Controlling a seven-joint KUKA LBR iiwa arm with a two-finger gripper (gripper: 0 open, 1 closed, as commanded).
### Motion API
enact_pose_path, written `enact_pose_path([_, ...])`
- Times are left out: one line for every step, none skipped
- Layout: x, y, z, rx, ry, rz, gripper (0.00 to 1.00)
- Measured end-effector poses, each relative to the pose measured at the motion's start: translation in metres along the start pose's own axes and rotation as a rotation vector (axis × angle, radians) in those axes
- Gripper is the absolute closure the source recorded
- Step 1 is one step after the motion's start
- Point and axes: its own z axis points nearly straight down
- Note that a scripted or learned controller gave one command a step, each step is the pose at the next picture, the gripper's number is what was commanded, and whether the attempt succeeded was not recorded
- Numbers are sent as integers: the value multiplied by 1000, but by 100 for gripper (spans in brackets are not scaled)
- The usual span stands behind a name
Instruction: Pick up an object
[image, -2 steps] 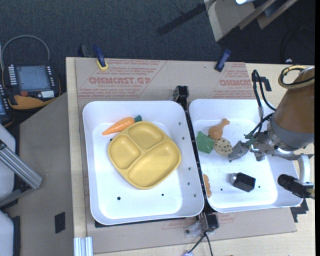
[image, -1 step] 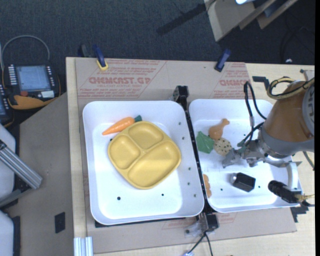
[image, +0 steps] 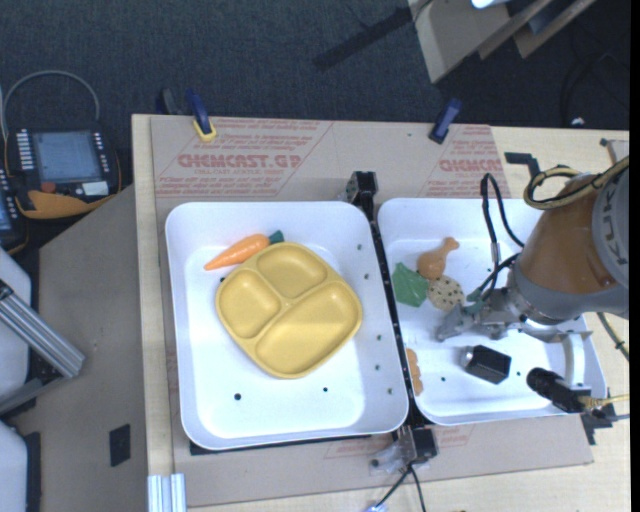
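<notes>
My gripper (image: 450, 325) hangs low in the right bin (image: 560, 215), reaching in from the right under the orange-banded wrist (image: 565, 255). Just above and left of it lie a speckled round cookie (image: 445, 293) and a green piece (image: 408, 284). A tan drumstick (image: 437, 259) lies further back. A small black block (image: 487, 364) rests just right of and below the gripper. I see nothing held in the gripper.
The left bin (image: 200, 380) holds a yellow divided plate (image: 288, 309) and an orange carrot (image: 237, 251) at its back left. A small orange item (image: 412, 368) sits at the right bin's left wall. A black cable (image: 490, 215) loops over the right bin.
</notes>
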Motion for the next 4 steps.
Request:
enact_pose_path([0, 1, -12, -5, -1, 0, 100])
enact_pose_path([-3, 1, -55, -9, -4, -1, 100])
enact_pose_path([-9, 7, -101, -10, -5, -2, 100])
enact_pose_path([-11, 18, -159, -11, -4, -2, 100])
